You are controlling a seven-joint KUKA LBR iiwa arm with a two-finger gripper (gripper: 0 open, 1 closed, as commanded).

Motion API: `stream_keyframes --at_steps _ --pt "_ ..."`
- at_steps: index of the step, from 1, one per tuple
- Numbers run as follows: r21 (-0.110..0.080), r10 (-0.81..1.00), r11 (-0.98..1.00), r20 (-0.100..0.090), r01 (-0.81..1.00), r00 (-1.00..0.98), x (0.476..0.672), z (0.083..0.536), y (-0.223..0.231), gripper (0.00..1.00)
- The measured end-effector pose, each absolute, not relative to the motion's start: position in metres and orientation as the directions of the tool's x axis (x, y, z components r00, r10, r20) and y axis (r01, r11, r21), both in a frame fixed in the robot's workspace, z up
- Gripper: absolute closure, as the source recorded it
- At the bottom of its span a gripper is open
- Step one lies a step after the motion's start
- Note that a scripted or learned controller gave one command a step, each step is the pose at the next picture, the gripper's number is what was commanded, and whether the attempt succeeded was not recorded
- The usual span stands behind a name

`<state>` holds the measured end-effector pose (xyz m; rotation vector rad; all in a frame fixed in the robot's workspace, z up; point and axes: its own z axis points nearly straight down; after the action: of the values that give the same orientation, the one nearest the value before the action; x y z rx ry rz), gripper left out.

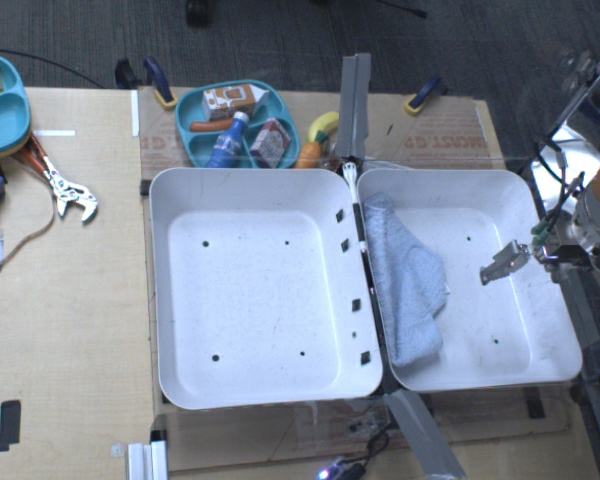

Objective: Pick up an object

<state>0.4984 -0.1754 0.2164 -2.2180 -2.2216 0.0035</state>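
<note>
From my station I see the only thing to pick, a pale blue cloth (405,283), lying crumpled along the left wall of the right bin (500,373), running from near its far-left corner toward the near edge. The left bin (180,388) sits just beside it. The gripper (505,262) hangs over the right half of the right bin, well apart from the cloth; its tip is small and blurred, so I cannot tell how the pincer stands. I judge the cloth light, soft and floppy, and it should drape when lifted. I would pinch a raised fold near its bunched middle, not a flat edge.
</note>
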Motion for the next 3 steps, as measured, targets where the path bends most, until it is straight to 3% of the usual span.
stream_keyframes --at_steps 1,2,3 --pt "-0.003 0.984 -0.178 0.000 0.984 0.178 0.477 0.091 -0.139 0.00" --pt "-0.002 0.953 -0.303 -0.001 0.953 0.303 0.477 0.171 -0.216 0.00" --pt "-0.001 0.685 -0.729 -0.003 0.685 0.729 0.478 0.239 -0.211 0.00"
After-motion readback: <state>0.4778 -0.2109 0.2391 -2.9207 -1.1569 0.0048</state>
